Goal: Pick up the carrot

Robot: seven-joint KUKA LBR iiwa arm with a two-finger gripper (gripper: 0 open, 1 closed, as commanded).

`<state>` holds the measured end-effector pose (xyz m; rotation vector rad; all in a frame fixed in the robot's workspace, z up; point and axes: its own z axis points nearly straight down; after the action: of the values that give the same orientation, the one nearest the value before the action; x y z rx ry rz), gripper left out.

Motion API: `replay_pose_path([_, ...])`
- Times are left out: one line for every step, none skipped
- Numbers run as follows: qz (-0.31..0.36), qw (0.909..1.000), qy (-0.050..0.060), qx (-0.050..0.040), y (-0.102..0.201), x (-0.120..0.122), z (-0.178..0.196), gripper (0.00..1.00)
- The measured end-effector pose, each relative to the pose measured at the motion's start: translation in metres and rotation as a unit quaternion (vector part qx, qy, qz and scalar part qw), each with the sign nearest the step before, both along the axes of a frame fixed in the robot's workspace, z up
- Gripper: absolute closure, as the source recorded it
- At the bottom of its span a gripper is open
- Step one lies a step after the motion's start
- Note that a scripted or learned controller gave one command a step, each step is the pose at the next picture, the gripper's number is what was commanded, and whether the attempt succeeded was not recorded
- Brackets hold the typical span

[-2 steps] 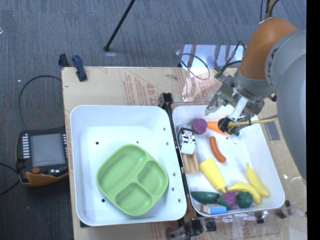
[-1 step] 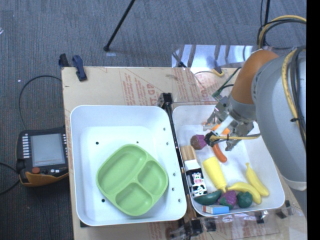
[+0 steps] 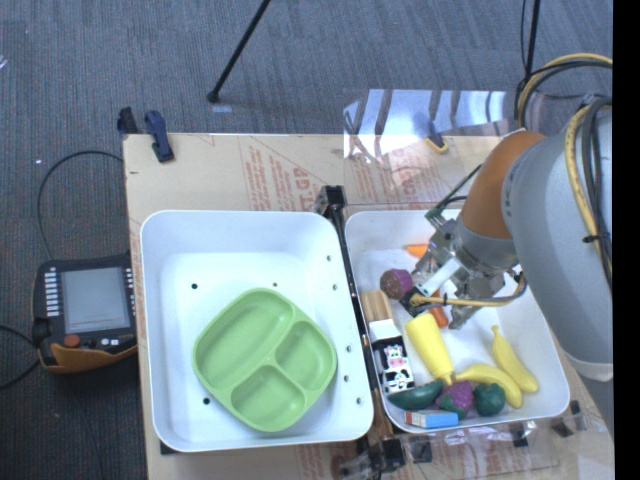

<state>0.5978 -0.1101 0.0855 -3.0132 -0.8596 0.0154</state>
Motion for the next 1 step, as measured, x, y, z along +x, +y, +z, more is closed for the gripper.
replay_pose_path([-0.087,0.9962,-0.001,-0.0003,-0.0022,0.0363,0.0009,0.0])
